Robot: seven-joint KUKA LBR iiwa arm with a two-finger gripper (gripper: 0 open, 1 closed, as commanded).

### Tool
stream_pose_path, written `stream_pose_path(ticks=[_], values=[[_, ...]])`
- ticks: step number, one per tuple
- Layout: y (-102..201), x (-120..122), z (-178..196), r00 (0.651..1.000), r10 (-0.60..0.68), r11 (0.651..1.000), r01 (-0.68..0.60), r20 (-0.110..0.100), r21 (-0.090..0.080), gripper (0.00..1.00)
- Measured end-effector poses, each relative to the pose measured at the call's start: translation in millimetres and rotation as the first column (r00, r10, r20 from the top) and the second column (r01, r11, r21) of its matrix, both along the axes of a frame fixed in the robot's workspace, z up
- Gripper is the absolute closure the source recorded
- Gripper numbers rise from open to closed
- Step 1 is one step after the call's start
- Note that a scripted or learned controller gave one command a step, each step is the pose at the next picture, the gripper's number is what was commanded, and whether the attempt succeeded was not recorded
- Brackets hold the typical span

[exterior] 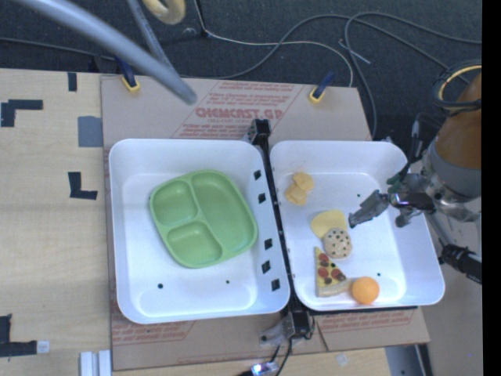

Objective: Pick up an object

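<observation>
The right bin (391,159) holds several toy foods. A pale yellow chunk (298,188) lies near its left wall. A yellow slice (326,222) touches a speckled cookie (338,244) just below it. A pizza slice (329,273) and an orange ball (364,290) lie at the front. My gripper (385,211) hovers over the right half of this bin. It is open with nothing between its fingers, and the left finger (366,209) points toward the yellow slice.
A green three-compartment plate (203,218) lies in the left bin (129,233). A black divider (270,210) separates the bins. A grey pole (102,30) crosses the top left. Cables (352,45) lie behind the bins.
</observation>
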State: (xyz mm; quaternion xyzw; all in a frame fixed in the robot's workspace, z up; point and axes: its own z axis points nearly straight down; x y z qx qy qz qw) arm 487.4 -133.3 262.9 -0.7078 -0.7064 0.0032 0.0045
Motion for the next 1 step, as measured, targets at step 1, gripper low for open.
stream_pose_path(ticks=[1], values=[[0.2, 1.9, 4.7, 1.0, 0.003, 1.0, -0.003, 0.01, -0.002, 0.0]])
